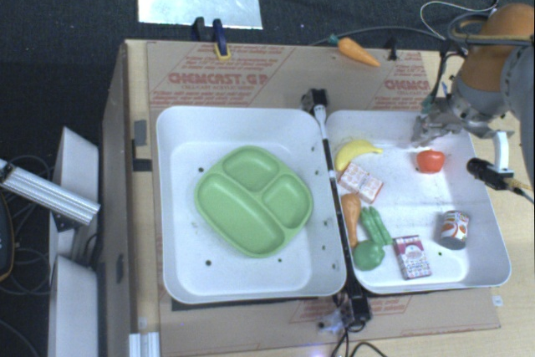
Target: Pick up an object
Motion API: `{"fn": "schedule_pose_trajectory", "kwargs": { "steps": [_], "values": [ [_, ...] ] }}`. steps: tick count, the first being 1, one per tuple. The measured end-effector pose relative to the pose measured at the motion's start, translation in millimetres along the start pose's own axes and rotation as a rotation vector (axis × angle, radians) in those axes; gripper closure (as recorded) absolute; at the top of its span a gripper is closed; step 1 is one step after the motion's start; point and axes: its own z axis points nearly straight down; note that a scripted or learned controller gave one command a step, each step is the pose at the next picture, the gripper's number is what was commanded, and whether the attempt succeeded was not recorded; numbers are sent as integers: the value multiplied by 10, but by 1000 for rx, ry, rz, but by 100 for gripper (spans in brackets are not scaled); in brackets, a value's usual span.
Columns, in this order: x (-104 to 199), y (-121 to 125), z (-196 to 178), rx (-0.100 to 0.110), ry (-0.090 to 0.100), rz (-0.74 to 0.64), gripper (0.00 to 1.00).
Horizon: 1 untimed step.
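Gripper (430, 128) hangs over the far right corner of the right bin (481, 205); cannot tell its state. Round red tomato (430, 160) lies just below it, apart. Further left: curved yellow banana (356, 151), a pink-checked box (361, 181), an orange carrot (350, 216), a smooth green vegetable (371, 238). Near edge: red carton (411, 255), small can (453, 229). Left bin (180, 180) holds a glossy green divided plate (253, 200).

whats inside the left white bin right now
The left white bin holds one thing: a light green divided plastic tray with three compartments, lying flat. Whatever lies beneath the tray is covered and cannot be seen.
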Motion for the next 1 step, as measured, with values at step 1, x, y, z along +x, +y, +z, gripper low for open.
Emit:
{"fn": "schedule_pose_trajectory", "kwargs": {
  "steps": [1],
  "values": [
    [0, -1, 1, 0, 0, 0, 0]
  ]
}}
